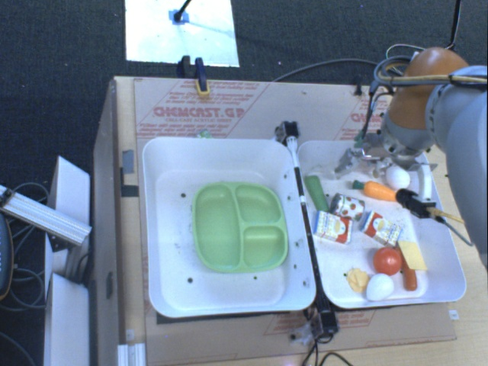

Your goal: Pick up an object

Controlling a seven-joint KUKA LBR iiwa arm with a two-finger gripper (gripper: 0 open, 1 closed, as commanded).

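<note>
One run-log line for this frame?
arm: over right bin | end effector: above carrot, nothing visibly held | left bin: green tray

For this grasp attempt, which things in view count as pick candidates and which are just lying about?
In play: gripper over the right bin; there, carrot, egg, tomato, green stick, small can, two cartons.

Lying about: green divided tray in the left bin, blue clamp, white sheet.

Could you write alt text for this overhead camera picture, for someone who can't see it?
A grey robot arm reaches from the right over the right bin, which holds toy food: a carrot, eggs, a tomato and small cartons. The left bin holds a green divided tray.
</note>
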